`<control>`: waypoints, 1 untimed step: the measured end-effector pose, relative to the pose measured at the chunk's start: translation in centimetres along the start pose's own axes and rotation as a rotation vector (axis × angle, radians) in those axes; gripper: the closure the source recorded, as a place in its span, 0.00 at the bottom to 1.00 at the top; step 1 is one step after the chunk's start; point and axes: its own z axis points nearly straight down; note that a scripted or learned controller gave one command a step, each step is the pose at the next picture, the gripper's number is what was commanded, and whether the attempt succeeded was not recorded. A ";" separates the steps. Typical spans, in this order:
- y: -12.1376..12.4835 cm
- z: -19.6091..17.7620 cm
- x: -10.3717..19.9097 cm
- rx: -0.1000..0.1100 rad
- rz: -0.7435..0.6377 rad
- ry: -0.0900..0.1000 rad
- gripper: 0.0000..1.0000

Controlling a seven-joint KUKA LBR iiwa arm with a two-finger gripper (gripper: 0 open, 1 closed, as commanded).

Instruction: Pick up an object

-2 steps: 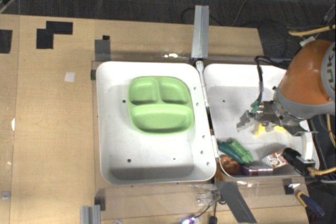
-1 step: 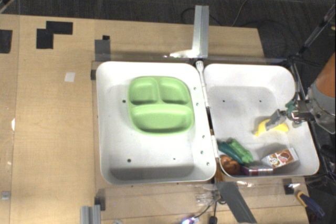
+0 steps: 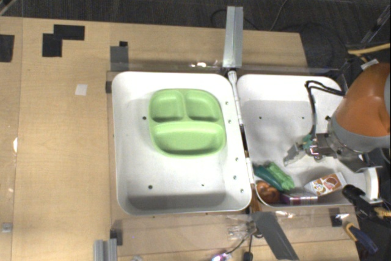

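- Green tray (image 3: 186, 121) sits in the left bin (image 3: 131, 150), untouched.
- Gripper (image 3: 295, 153) hovers in the right bin (image 3: 269, 101), jaws spread, holding nothing.
- Green object (image 3: 275, 175) lies just near of it; the pick is not yet done.

One fixed camera views me from above the surface (image 3: 61, 150), angled downward at moderate range. Both white bins (image 3: 131, 131) are in frame; my arm (image 3: 366, 110) enters from its right.
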 end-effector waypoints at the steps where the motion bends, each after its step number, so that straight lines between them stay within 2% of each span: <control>1: 4.5 4.5 -4.5 -0.010 -0.053 -0.002 0.00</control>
